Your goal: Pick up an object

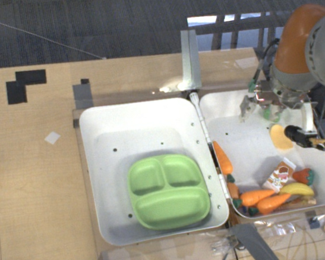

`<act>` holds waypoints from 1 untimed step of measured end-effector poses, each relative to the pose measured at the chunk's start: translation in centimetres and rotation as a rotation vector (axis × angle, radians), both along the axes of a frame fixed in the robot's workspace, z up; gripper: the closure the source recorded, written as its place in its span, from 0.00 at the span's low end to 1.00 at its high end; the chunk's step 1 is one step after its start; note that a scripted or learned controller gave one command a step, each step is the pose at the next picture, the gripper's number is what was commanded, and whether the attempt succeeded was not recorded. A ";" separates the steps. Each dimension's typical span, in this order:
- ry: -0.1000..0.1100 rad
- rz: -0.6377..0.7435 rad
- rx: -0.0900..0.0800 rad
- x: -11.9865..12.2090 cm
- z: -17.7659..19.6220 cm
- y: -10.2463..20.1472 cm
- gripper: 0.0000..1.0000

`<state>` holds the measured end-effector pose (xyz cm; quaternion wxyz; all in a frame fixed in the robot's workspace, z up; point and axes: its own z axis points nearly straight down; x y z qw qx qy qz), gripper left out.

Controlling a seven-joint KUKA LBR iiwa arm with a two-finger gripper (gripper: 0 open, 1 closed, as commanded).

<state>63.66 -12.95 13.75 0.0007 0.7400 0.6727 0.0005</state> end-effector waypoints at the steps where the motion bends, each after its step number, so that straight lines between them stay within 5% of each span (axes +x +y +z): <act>1: -0.009 0.032 0.019 2.1 -5.0 -3.6 0.00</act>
